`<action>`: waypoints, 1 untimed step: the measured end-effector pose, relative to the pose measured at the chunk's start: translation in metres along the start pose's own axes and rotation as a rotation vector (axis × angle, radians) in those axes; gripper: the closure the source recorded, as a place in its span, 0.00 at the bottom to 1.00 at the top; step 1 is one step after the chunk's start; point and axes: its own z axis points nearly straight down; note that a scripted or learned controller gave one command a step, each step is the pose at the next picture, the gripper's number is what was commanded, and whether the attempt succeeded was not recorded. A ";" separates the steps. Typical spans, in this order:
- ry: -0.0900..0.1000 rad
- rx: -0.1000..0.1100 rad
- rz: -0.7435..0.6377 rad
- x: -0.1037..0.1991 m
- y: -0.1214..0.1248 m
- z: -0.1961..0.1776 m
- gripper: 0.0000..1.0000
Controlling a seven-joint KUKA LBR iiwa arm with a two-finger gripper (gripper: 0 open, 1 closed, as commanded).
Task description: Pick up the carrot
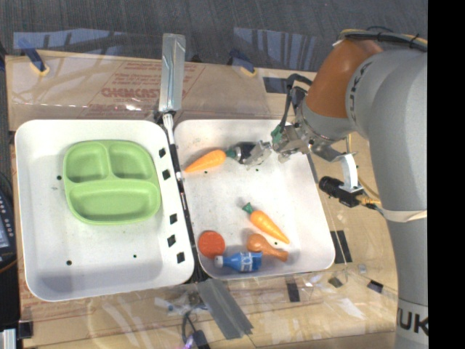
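Two carrots lie in the right bin. One carrot rests near the bin's far left side, with its thick end pointing right toward a dark stem. The other carrot lies lower, near the middle, with its green top pointing up-left. My gripper is low in the bin at the stem end of the upper carrot, touching it or nearly so. The arm's grey wrist with its orange band reaches in from the right.
A red ball, a blue bottle and an orange-tan toy crowd the right bin's near edge. A green divided plate sits in the left bin. A divider wall runs between the bins.
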 end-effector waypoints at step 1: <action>0.002 0.003 0.002 0.030 -0.064 0.062 0.00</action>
